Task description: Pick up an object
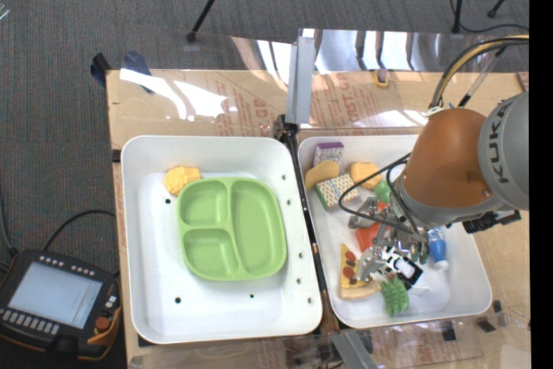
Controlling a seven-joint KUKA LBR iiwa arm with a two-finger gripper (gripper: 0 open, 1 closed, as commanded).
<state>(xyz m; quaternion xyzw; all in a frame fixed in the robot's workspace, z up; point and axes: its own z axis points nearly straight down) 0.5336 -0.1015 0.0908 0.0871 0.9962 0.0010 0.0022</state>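
Grey arm's gripper (386,259) hangs low in right bin (471,285) clutter beside pizza slice (349,274), its opening impossible to tell; crowded toys risk a botched or double grab.

The desk (199,104) is brown, board-like, with printed lettering and bright glare patches. Two shallow white bins sit on it side by side, their inner rims touching: the left bin (143,272) toward the near left, the right bin (471,276) beside it. A grey upright post (299,82) stands behind their junction.
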